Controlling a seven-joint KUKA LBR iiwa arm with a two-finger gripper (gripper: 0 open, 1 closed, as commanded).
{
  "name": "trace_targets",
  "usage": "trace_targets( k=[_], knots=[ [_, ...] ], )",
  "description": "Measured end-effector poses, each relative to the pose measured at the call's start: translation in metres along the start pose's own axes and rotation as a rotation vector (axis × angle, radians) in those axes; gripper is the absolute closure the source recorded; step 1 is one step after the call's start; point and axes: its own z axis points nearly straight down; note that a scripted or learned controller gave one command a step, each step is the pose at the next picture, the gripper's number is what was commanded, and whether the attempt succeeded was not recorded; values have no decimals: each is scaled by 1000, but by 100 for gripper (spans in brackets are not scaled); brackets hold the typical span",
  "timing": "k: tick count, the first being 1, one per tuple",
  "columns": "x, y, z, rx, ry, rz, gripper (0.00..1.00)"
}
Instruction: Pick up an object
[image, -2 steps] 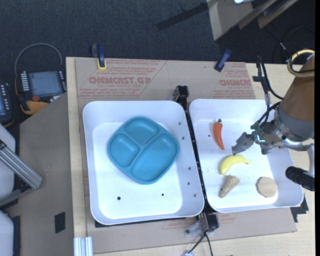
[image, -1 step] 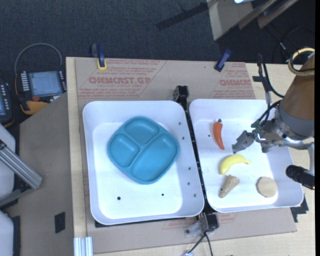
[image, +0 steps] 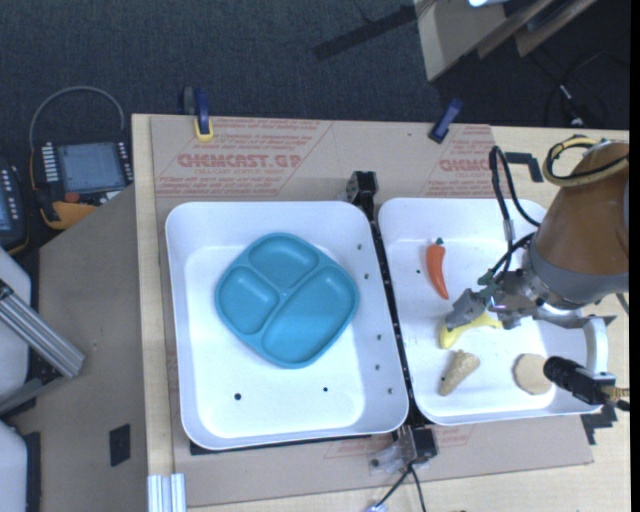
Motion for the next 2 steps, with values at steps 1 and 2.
trace_targets(
  k=[1,2],
  knots=[
    [-9,-3,52,-6,-2,0,0],
    [-9,-3,80,-6,-1,1,0]
  ],
)
